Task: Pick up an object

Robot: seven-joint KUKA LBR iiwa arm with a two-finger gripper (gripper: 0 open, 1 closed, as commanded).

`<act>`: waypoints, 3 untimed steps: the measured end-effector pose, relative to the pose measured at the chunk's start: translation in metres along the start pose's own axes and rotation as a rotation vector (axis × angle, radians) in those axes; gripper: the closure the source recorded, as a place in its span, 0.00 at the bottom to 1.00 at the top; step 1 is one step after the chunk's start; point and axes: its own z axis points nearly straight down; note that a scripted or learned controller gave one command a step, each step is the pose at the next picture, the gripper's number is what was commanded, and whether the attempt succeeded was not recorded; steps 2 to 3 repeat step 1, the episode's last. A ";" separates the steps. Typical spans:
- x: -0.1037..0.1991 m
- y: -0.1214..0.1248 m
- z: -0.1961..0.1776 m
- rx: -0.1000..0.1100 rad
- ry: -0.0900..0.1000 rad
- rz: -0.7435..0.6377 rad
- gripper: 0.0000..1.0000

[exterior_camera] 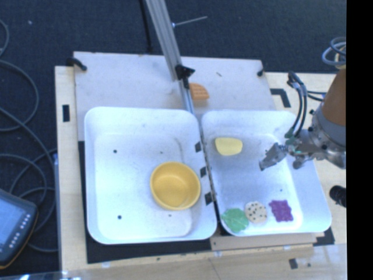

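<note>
- Camera view: I see the grey two-finger gripper (273,156) hanging over the right white bin (303,182), toward its right wall, with nothing between its fingers. The dark fingers look slightly spread, pointing left and down.
- The nearest candidate is the pale yellow rounded soft-looking piece (228,146), left of the gripper and slightly farther from me, well apart from it. Its long axis runs left to right.
- Along the bin's near edge sit a green round piece (235,219), a cream speckled cookie-like disc (255,212) and a purple knobbly piece (282,210), close together in a row.
- I judge the yellow piece easiest: bare floor all around, though the divider wall lies just to its left.
- The yellow plastic bowl (175,185) sits in the left white bin (116,156).
</note>
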 end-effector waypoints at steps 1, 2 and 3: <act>0.000 0.000 0.000 0.000 0.000 0.002 0.00; 0.000 0.000 0.000 0.000 0.000 0.002 0.00; 0.000 0.000 0.000 0.000 0.000 0.002 0.00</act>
